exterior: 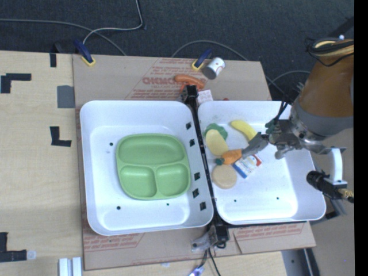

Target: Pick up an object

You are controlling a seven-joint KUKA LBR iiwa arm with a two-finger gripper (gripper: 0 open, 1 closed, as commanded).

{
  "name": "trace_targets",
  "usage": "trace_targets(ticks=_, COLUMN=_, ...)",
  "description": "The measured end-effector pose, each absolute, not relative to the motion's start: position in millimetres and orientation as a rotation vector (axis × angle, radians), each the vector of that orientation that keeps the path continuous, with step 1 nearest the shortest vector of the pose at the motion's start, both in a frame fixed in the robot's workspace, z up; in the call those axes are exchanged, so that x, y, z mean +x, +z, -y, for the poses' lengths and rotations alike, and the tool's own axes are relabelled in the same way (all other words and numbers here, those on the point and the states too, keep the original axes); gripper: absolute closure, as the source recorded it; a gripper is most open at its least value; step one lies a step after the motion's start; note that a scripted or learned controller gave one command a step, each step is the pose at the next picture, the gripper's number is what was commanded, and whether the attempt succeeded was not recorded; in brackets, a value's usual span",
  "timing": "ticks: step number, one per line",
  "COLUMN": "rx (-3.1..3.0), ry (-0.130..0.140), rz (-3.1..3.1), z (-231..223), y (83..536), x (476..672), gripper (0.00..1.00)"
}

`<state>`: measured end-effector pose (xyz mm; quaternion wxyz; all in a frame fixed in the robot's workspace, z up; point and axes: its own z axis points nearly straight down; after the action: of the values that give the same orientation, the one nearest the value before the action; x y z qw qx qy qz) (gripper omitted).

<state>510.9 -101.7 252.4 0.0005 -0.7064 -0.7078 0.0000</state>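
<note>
Over the right bin (287, 203), the gripper (246, 152) reaches toward nine o'clock — tips at an orange piece (231, 156) — grip state unreadable.

Even overhead light, soft shadows, mild blur, whites slightly glaring.

A robot lab: two white bins (95, 119) clamped on a cardboard-covered table (34, 154), loose cables (115, 27) over dark carpet (241, 16) at the frame's top.
</note>
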Motion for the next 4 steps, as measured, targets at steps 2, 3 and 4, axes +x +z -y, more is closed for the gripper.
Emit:
trace_targets(ticks=2, rx=-2.228, ry=-0.010, rz=2.232, z=104.5, y=90.4, x=582.3, gripper=0.00)
trace_targets(ticks=3, rx=-2.236, ry=-0.009, rz=2.233, z=99.1, y=91.3, x=581.4, gripper=0.00)
trace_targets(ticks=4, rx=-2.222, ry=-0.004, rz=2.226, z=93.2, y=85.8, x=594.0, gripper=0.00)
